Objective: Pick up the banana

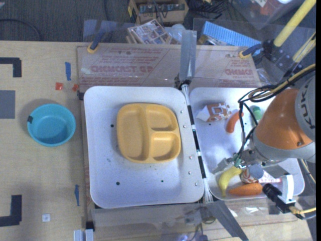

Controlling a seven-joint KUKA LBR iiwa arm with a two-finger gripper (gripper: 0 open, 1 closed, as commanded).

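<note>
You've got the gripper [239, 165] low in the right bin [213, 139], just above the banana [227, 178], carrot [246, 189] beside it; can't tell finger state

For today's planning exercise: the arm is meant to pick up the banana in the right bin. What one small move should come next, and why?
Probably a short descent onto the banana. The gripper sits just above and to the right of it in the right bin, and the banana lies on the floor beside the carrot, so a slight shift toward the banana should come first.
</note>
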